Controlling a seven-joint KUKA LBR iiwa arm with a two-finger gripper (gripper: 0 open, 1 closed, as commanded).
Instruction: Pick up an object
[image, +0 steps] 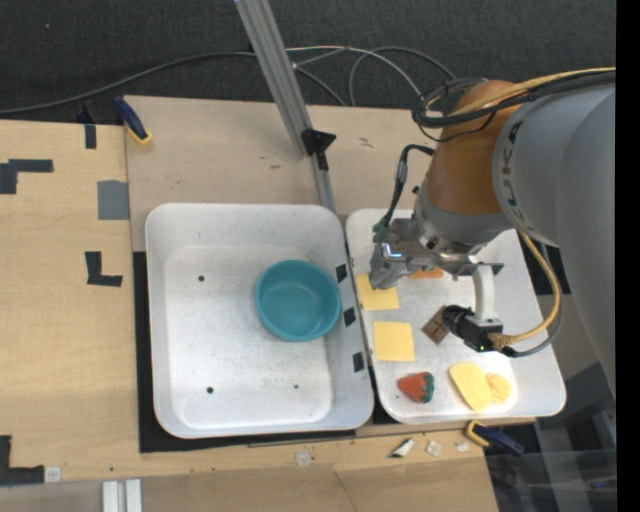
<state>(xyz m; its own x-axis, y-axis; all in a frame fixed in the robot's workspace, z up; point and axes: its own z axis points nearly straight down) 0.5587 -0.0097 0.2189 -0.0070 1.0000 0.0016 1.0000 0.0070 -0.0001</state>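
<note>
since the hand (385, 268) sits low over the yellow square (378, 296) at the right bin's (535, 400) upper left, grip state unreadable, nothing looks lifted; pick still pending.

No legible text, label, brand or number was found on any surface. Raised lettering shows on the grey arm (560, 170) casing. It cannot be read.
</note>
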